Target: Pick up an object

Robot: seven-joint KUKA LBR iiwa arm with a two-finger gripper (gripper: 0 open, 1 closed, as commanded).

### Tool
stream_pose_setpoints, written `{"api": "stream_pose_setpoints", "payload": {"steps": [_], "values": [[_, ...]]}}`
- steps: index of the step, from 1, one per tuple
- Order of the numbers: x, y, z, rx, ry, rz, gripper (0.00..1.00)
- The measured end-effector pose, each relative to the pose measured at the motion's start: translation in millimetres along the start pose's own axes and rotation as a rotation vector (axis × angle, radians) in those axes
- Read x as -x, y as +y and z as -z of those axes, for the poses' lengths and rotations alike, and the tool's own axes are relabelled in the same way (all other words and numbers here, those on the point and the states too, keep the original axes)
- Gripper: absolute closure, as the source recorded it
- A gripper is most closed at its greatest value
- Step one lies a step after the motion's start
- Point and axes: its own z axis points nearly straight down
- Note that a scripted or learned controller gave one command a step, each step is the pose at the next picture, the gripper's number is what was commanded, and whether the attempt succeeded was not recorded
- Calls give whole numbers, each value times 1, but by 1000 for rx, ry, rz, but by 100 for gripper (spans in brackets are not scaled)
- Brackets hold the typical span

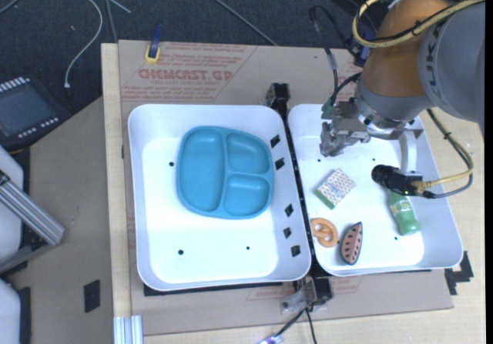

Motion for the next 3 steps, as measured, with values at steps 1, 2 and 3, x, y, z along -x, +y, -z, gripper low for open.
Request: {"api": "stream_pose_setpoints", "payload": {"steps": [1, 2, 3], "values": [[-54, -14, 19, 2, -1, 1, 100], [-110, -28, 34, 4, 0, 2, 100], [-106, -27, 33, 3, -2, -4, 0]]}}
